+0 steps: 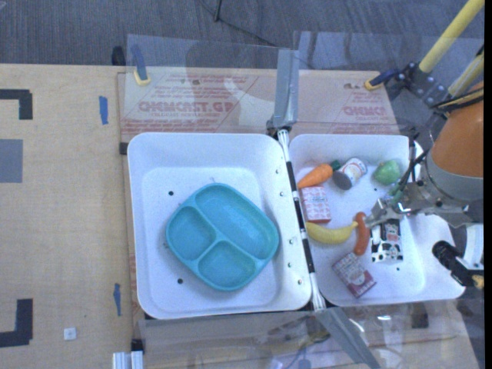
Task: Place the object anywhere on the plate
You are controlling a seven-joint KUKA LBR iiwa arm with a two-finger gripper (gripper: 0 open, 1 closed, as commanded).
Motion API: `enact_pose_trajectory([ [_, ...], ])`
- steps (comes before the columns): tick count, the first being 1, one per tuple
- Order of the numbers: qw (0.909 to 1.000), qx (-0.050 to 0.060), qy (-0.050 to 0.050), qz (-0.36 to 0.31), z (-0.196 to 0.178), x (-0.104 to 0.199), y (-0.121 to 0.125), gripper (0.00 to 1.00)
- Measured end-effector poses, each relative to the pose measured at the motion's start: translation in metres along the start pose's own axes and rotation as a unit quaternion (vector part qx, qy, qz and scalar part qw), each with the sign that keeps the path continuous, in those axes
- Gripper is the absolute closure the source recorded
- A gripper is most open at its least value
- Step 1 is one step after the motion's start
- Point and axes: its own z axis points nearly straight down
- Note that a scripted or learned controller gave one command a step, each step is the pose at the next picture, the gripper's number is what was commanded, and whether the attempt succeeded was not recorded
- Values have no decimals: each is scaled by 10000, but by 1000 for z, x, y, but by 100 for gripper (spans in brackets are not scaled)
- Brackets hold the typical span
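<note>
Reaching in from the right over the right-hand white bin [415, 283], the grey arm's two-finger gripper [382, 213] hangs low just above a small orange sausage-shaped piece [360, 235]; whether it is open or closed cannot be told. Touching that piece on its left lies a yellow banana [329, 233], with a black-and-white carton [388, 241] on its other side. The teal three-compartment plate [223, 236] sits in the left-hand white bin [146, 206], well apart from them.
</note>
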Motion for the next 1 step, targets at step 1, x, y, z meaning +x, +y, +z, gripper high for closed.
enact_pose_trajectory([
  [1,9990,-1,0,449,-17,63,72,100],
])
